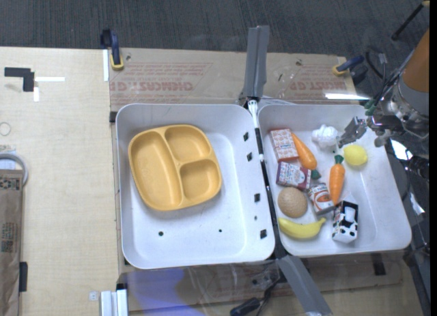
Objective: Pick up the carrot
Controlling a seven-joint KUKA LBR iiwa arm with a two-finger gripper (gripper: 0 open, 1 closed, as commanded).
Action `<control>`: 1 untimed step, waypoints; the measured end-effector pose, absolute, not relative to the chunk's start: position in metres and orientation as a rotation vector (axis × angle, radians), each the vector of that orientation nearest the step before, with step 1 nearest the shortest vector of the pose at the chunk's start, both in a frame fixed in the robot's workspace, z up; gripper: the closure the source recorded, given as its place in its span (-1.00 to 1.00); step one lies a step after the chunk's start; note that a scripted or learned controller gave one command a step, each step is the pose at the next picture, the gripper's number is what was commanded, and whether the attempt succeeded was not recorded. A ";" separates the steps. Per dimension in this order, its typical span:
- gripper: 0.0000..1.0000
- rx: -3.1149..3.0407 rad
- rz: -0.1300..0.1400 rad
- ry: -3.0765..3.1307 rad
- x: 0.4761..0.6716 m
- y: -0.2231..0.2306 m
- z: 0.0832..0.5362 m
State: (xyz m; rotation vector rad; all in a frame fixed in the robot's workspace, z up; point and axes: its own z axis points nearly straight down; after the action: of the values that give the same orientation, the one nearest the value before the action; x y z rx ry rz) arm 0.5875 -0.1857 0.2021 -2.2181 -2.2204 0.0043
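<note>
The end effector (356, 130) is seen in the camera view at the upper right of the right bin (390, 239), hovering over its far right part, just beside the lemon (355, 155) and near a crumpled white object (326, 134). Whether it is spread wide or closed narrow cannot be told, since its tip is small, dark and mixed with cables and brackets; nothing is seen held in it. Two orange, carrot-like things lie in that bin. The carrot (336, 179) with a green top lies below and slightly left of the end effector, on the near side of the lemon, with its long axis running almost straight from the far side toward the near side, green end farthest. A second orange piece (304, 151), possibly another carrot, lies tilted beside the red carton (282, 144), to the left of the end effector. A descent toward the near side, with the grasp set across the carrot's long axis, is judged to be what the move calls for. The arm itself is cut off at the right edge. The left bin (136, 239) holds a yellow divided plate (151, 192), well apart from the carrot on the counter.
</note>
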 end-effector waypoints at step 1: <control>-1.00 -2.318 0.004 -2.117 0.561 -0.169 0.144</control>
State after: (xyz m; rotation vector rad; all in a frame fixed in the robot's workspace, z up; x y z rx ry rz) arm 0.5606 -0.1691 0.1441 -2.3178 -2.1167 0.0043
